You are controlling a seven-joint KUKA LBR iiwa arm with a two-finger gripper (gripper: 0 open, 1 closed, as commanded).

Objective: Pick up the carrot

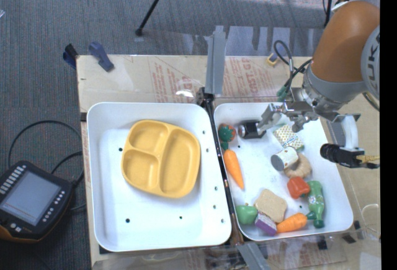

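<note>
An orange carrot [234,169] lies in the right bin [338,166] beside its left wall, pointing towards the front. A second, shorter orange carrot-like piece [293,223] lies at the bin's front edge. My gripper [271,118] hangs over the back of the right bin, up and to the right of the long carrot and well apart from it. A small dark cylinder [250,130] sits just left of the gripper.
The right bin also holds a green-and-red vegetable [226,133], a patterned packet [285,136], a white cup [285,158], a red pepper [298,187], a green bottle [316,200], a bread slice [271,205] and a green pepper [246,214]. A yellow divided plate [162,158] lies in the left bin [102,213].
</note>
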